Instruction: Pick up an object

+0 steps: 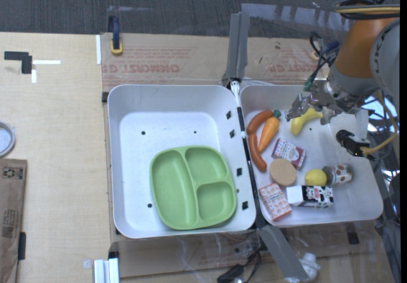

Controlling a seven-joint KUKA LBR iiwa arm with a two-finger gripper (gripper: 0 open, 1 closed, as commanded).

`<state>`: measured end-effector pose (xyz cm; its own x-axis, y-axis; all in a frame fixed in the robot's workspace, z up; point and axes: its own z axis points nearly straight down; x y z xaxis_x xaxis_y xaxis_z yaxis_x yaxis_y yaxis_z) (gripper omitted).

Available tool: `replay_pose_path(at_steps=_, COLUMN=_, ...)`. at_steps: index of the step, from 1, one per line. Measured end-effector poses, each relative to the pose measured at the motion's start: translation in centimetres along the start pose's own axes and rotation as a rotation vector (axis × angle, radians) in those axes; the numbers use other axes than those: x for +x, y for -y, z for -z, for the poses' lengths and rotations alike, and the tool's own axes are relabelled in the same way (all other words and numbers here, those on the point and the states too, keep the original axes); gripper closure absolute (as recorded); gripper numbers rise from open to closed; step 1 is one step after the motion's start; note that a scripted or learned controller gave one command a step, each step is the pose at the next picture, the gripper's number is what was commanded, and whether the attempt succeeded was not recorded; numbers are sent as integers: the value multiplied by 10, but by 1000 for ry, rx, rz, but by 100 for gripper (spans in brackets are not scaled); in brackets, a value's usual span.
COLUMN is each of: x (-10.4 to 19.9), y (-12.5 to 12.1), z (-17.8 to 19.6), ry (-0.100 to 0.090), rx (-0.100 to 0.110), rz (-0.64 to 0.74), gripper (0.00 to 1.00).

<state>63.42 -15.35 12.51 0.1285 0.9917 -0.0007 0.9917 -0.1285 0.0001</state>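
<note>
One pincer [310,109] low over banana [304,120], right bin [365,208]

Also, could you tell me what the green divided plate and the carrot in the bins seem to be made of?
The green divided plate looks like moulded plastic with a matte finish: uniform colour, soft rounded compartment edges, no sharp glare. The carrot appears to be a plastic toy, judging by its smooth, evenly orange surface and faint sheen, though rubber can't be ruled out.

Arm [375,46]: grey rounded housing with a broad orange band [362,43] above the wrist. Blue and black cables [321,46] run alongside. The hand [318,107] is grey metal with dark fittings.
</note>
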Motion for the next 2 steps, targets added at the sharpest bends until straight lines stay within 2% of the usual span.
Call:
replay_pose_path(at_steps=1, x=-14, y=-19, z=-33, ry=1, rx=-1, rz=231, gripper=0)
replay_pose_path(at_steps=2, x=-14, y=-15, z=-26, ry=-4, rx=16, rz=229, gripper=100)
